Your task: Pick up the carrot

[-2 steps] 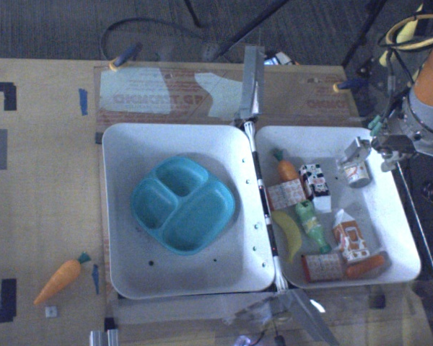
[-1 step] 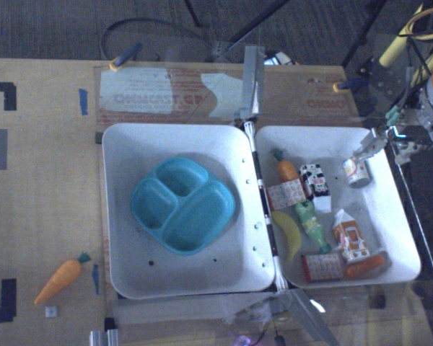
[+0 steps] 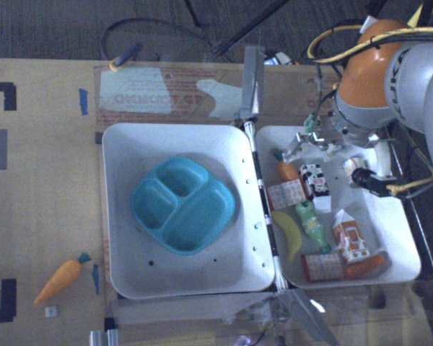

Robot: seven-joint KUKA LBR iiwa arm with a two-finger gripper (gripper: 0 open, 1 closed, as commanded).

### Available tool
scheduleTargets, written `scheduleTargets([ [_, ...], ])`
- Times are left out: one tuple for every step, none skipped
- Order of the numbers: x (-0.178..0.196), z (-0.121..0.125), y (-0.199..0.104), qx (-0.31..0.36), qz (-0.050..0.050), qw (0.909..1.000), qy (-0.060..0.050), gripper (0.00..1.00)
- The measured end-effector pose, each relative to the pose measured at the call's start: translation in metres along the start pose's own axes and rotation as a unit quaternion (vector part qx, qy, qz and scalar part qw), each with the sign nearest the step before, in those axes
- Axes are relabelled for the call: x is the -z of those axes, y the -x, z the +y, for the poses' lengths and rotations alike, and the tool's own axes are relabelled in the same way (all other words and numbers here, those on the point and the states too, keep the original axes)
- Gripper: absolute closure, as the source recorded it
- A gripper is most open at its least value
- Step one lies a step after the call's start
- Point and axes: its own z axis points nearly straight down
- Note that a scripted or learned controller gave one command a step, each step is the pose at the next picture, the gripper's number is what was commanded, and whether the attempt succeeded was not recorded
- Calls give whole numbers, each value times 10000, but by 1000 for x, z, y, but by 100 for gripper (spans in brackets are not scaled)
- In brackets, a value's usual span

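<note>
A small orange carrot with a green top lies in the right bin, near its upper left corner. My gripper hangs just above and to the right of it, at the bin's far edge, under the orange-banded wrist. A second, larger carrot with a green stem lies outside the bins on the wooden bench, at the lower left. Nothing shows in the gripper's grasp.
The left bin holds a blue divided plate. In the right bin lie a black-and-white carton, a red-white packet, a banana, a green bottle, an orange carton and a sausage.
</note>
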Motion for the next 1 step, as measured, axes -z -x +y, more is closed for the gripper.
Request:
scheduleTargets([
  [-62, 23, 10, 2118, 19, 9773, -41, 0],
])
